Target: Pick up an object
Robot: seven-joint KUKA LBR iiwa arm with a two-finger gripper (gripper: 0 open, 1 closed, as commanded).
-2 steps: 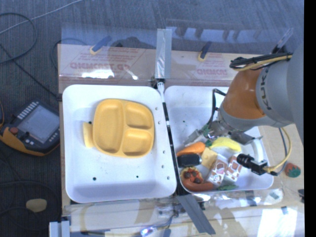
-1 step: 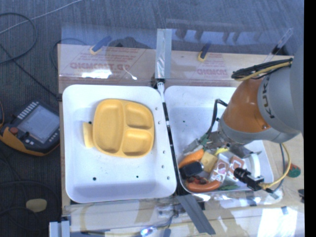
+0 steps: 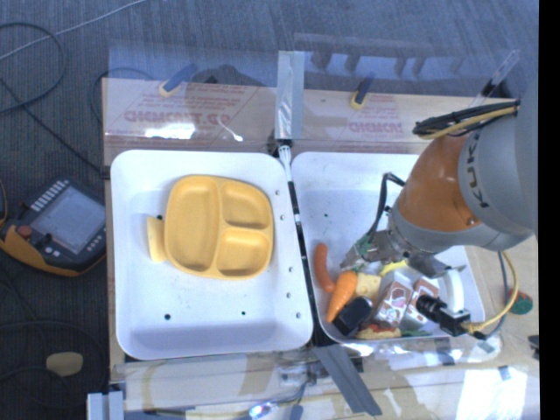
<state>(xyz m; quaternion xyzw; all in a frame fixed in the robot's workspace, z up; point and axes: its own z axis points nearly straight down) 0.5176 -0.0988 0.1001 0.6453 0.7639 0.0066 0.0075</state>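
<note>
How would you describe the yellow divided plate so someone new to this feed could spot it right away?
Start at the left white bin, the one away from the arm. The yellow divided plate lies flat near its middle, with three compartments facing up. It is by far the largest item in that bin, next to a small pale yellow piece at its left edge; the orange carrot-like toys lie in the right bin.

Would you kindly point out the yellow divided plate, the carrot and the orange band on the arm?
yellow divided plate point(image 3: 219, 226): camera view, on the ridge between its compartments.
carrot point(image 3: 340, 294): camera view, mid-body.
orange band point(image 3: 437, 191): camera view, on its upper face.
</note>
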